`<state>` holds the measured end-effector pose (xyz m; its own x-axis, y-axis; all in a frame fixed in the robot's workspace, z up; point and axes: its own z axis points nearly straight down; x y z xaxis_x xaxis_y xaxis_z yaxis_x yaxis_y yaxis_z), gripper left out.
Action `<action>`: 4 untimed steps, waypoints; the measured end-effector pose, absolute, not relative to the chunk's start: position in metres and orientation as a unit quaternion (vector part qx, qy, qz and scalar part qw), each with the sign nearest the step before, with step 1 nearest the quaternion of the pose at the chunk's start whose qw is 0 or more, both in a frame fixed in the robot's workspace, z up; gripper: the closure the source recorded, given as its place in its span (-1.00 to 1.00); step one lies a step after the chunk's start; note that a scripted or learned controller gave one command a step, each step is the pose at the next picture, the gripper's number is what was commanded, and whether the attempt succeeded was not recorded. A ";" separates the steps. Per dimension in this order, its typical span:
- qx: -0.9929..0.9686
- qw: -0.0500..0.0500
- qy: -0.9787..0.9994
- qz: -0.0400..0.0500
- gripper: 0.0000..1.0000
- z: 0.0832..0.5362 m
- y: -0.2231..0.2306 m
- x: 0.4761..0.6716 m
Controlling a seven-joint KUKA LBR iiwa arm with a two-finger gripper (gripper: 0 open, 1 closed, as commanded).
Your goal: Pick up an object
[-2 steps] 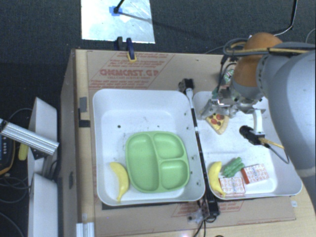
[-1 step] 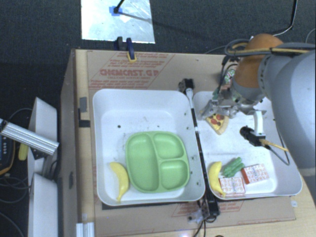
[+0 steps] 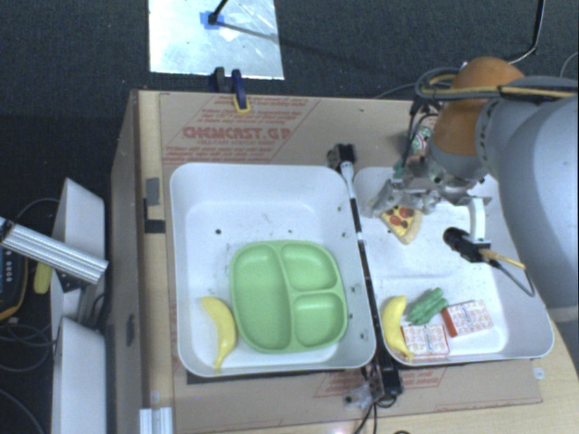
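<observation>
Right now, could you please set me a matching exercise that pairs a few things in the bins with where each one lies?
Things:
1. green divided plate
2. pizza slice
3. red-and-white packets

Places:
A. right bin, by its near wall
B. middle of the left bin
C. far part of the right bin, close to the gripper

Pairs: 1-B, 2-C, 3-A

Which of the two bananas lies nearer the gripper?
The banana in the right bin, beside the red-and-white packets; the other banana lies in the left bin, beside the green plate.
</observation>
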<state>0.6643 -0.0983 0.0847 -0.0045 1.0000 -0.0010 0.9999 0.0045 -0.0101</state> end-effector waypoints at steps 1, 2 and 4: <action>-0.706 -0.001 -0.708 0.001 -1.00 0.085 -0.090 0.655; -0.707 -0.001 -0.708 0.000 -1.00 0.085 -0.090 0.647; -0.706 0.000 -0.708 0.001 -1.00 0.085 -0.104 0.658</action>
<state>0.6582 -0.1039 0.0851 -0.0033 1.0000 -0.0014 1.0000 0.0033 -0.0007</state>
